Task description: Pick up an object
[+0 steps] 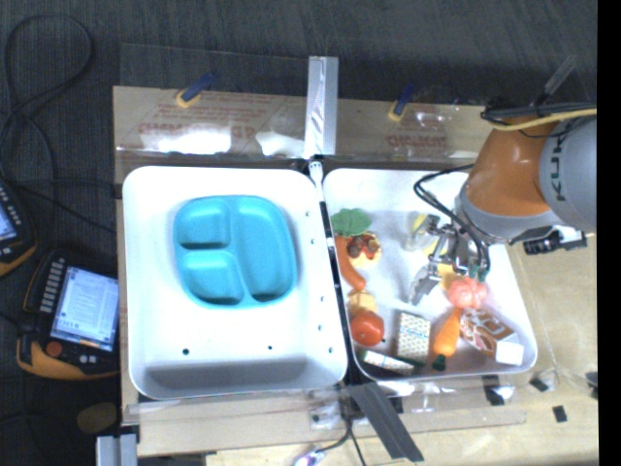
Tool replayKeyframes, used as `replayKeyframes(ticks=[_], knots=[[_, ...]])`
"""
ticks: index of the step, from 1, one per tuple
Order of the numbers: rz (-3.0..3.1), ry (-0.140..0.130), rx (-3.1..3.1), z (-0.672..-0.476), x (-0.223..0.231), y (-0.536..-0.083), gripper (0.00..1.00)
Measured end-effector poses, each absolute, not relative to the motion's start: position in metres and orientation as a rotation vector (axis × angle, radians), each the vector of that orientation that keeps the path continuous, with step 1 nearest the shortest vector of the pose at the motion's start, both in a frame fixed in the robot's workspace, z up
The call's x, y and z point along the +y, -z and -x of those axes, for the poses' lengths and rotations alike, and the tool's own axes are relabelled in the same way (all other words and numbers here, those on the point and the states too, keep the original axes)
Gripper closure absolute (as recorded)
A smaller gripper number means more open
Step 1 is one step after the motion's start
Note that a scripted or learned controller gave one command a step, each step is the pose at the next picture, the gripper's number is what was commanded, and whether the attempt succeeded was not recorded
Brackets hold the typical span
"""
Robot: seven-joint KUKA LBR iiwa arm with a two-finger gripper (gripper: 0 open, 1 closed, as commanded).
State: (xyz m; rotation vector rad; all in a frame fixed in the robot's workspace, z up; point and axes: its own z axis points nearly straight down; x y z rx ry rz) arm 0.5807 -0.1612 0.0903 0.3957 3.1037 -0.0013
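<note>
Two bins side by side: at 9 o'clock, left bin (136, 260) holding a tray (235, 249); at 3 o'clock, right bin (388, 184) holding toys, gripper (439, 265) above.

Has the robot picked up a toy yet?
Not yet. Done: the arm has reached into the right bin. In hand: the tool hangs above the toys, near the pink one, with nothing seen between its fingers. Left: grab a toy and lift it. The blue tray sits in the left bin.

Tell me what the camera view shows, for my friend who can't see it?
A robot arm reaches its tool down into the right bin, full of toy food and small things. The left bin has a blue divided plate.
</note>
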Motion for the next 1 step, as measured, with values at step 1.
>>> replayKeyframes(ticks=[1], knots=[[-0.485,-0.001,3.091,-0.6252,-0.2215,-0.0890,0.00]])
